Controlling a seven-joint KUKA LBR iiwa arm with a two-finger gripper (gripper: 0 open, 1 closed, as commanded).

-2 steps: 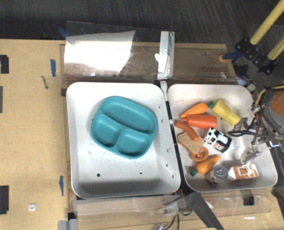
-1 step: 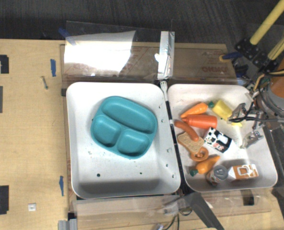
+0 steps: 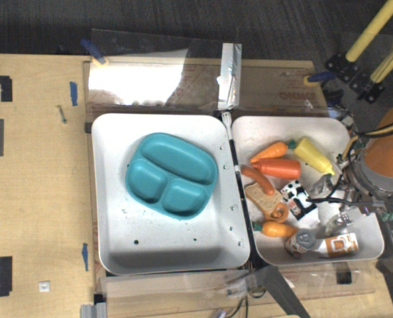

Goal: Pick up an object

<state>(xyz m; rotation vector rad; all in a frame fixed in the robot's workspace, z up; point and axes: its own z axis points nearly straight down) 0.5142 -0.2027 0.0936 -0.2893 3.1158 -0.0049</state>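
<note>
Camera view puts the gripper (image 3: 333, 203) low over the right bin (image 3: 262, 130), towards that bin's right wall and about midway along it. Its metal parts blur into the clutter below, so I cannot tell whether it is open or closed, and I see nothing clearly held in it. The arm's orange band (image 3: 387, 156) sits just past the right bin's right rim.

Everything I could pick lies in the right bin. Just beside the gripper, towards the bin's middle, is a small black-and-white spotted toy (image 3: 293, 192). Nearer the bin's front right corner lies a white carton with an orange label (image 3: 342, 245), and left of it along the front wall a grey cup-like piece (image 3: 304, 240) and a small orange toy (image 3: 278, 229). Towards the bin's back wall are a yellow toy (image 3: 313, 154), a toy carrot (image 3: 270, 152) and an orange-red cylinder (image 3: 281, 169). Along the bin's left side lie a toy sausage (image 3: 258, 178) and a tan bread slice (image 3: 262, 196).

Touching the right bin's left rim is the left bin (image 3: 110, 177), which holds a teal divided plate (image 3: 171, 174).
</note>
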